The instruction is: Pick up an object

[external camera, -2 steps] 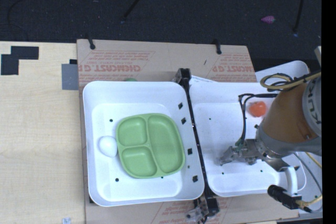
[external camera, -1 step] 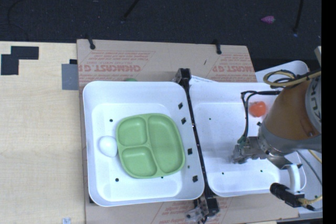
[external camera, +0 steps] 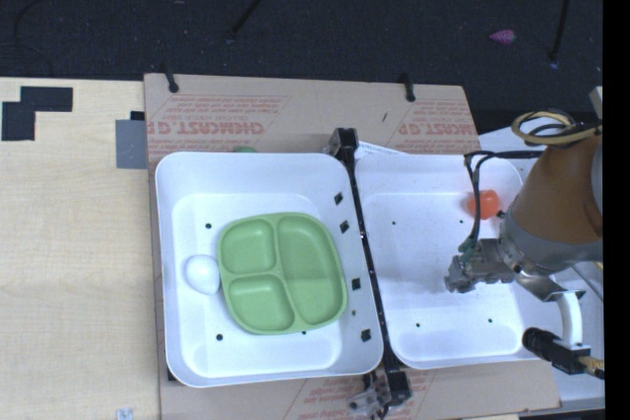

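While low in right bin (external camera: 433,349), tool (external camera: 463,276) near orange object (external camera: 485,204).

Cardboard sheet (external camera: 295,118) under the bins bears upside-down red print, illegible

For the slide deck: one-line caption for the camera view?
Gripper low in right bin near orange object; green tray in left bin.
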Motion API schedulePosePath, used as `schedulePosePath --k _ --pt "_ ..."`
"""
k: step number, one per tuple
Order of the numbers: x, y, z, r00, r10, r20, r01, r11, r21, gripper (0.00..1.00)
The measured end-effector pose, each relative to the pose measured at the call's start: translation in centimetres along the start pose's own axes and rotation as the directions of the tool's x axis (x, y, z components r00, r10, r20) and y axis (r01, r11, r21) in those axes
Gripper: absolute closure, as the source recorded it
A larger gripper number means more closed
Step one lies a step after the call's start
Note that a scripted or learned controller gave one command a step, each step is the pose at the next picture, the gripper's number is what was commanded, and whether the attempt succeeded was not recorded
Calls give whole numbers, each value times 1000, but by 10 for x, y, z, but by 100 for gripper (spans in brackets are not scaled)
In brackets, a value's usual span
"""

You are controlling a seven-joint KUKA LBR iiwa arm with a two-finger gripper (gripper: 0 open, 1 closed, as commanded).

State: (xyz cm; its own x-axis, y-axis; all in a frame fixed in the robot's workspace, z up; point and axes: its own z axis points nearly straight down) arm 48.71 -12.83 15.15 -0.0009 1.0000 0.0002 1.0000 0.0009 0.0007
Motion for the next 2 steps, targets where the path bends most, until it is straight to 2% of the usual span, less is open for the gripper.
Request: schedulePosePath --k 1,2 --pt "-9 7 -57 1000 0 1 0 1000 -2 100" --pt "-17 1 -106 1000 0 1 0 1000 -1 100"
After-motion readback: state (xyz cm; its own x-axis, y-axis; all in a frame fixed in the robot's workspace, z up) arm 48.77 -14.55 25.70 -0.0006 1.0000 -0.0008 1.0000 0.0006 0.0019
